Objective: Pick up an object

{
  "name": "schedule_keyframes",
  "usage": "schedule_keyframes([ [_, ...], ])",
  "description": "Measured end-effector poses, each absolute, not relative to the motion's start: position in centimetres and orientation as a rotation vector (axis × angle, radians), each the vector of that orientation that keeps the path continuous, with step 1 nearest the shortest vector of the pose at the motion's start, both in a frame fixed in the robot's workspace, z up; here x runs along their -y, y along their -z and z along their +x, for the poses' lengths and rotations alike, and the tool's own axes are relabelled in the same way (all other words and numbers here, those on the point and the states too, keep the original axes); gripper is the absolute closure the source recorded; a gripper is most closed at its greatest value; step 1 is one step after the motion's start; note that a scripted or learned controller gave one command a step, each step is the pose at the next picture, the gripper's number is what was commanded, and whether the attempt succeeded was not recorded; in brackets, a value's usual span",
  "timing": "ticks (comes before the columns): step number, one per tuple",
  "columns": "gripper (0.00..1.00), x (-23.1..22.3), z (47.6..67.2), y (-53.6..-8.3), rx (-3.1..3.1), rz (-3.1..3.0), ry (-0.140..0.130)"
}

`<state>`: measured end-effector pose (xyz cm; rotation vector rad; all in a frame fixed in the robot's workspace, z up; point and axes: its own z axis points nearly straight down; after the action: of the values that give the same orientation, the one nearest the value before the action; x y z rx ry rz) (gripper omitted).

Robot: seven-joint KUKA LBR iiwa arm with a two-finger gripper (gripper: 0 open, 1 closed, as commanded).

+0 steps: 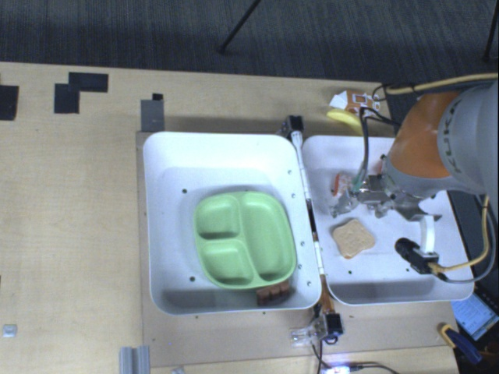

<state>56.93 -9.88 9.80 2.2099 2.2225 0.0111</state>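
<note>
My gripper (344, 203) hangs low over the left part of the right bin (382, 287), with the grey arm and its orange band reaching in from the right. A tan, toast-like slice (353, 238) lies flat on the bin floor just below and in front of the gripper, apart from it. A small red and orange piece (337, 184) lies just behind the gripper near the bin's left wall. I see nothing held in the gripper.
The left bin (168, 209) holds a green divided plate (244, 238), and a brown object (274, 293) pokes out from under the plate's front edge. A yellow item (343, 117) lies on the bench behind the right bin.
</note>
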Motion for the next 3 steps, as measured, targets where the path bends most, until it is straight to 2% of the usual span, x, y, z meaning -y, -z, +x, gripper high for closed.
schedule_keyframes([
  [1, 0.0, 8.7, 48.9, -8.7, -2.219, 2.215, -0.008],
  [2, 1.0, 8.7, 49.1, -9.7, -2.22, 2.21, -0.012],
  [3, 1.0, 0.9, 51.9, -18.5, -2.227, 2.214, -0.006],
])
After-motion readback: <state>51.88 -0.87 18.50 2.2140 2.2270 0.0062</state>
